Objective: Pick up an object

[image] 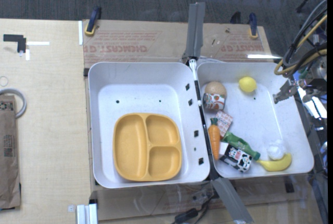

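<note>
White plastic bins sit side by side; the left bin holds a yellow divided plate. From above, the right bin holds a lemon, a round jar, a small packet, a carrot, a green bottle, a cow-pattern carton, a banana and a white lump, hard to identify. My gripper is at the right rim, away from all objects; whether it is wide or narrow, I cannot tell.

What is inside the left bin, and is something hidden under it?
The left bin holds one yellow divided plate with three compartments. The bin floor beneath the plate is covered, so anything under it cannot be seen.
</note>
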`<state>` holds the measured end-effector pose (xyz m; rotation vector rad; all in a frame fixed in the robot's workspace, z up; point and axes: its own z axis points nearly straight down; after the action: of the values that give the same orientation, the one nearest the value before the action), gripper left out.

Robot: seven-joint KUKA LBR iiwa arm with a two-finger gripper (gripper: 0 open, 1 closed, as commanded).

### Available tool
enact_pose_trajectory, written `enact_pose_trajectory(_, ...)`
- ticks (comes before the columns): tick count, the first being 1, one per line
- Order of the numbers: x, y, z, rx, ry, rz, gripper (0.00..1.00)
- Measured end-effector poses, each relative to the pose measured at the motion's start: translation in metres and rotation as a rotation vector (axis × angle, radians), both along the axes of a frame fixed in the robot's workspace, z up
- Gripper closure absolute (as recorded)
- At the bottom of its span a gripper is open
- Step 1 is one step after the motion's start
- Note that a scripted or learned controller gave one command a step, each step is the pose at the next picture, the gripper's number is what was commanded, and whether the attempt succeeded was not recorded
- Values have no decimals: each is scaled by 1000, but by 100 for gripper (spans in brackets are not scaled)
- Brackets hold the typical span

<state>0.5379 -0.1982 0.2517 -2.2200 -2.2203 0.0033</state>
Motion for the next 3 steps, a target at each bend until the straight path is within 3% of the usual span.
enact_pose_trajectory(1,25,-14,-150,10,-3,-150,0)
enact_pose_trajectory(2,24,-18,-141,1,-3,-152,100)
enact_pose_trajectory(3,84,-17,-48,-2,-2,71,100)
